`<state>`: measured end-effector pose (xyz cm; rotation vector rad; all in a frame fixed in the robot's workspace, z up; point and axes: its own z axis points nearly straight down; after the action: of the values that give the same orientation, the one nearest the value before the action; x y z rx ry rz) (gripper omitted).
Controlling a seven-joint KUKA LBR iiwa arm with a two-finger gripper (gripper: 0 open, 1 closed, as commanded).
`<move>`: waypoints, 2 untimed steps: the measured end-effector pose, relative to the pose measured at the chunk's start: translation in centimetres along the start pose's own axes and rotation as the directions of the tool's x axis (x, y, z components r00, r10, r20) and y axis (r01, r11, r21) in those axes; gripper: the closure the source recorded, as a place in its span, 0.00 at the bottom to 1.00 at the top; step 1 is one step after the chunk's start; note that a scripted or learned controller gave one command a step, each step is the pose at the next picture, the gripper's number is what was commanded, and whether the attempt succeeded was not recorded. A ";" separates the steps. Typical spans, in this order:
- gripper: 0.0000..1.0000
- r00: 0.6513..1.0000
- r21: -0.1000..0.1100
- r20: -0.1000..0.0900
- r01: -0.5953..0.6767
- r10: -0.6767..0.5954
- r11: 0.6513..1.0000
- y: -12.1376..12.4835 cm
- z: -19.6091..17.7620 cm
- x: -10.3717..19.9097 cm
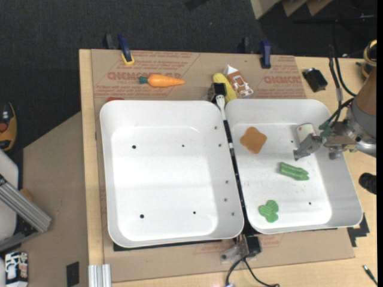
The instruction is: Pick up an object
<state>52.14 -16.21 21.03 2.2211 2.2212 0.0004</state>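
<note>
Reading from the left of the bench, the left bin (161, 172) carries nothing relevant to the pick. Behind the bins, on the board, a toy carrot (163, 81) lies with its tip pointing right, and a small cluster of toys (230, 85) sits at the back edge where the two bins meet. None of these lies within the arm's present reach.

Candidates for the task sit in the right bin (341, 214). An orange block (253, 140) rests near that bin's left wall, roughly square, with no marked long axis. A green leafy piece (268, 211) lies toward the front, compact in shape. A green pod-shaped toy (293, 171) lies between them and further right; its long axis runs left to right with a slight downward slant toward the right end.

The gripper (304, 141) hangs over the right bin, above and just right of the pod, with nothing visible between its fingers. Whether those fingers stand wide or narrow cannot be told from this slanted view.

Assessment: no object is lifted; the pick is not yet made. Approach, closure and lift all remain. The pod appears the nearest candidate.
</note>
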 end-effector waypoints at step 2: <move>0.00 1.000 -0.006 0.001 0.004 -0.004 1.000 7.7 12.5 3.7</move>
<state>59.83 -12.54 8.54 2.2123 2.2223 0.0060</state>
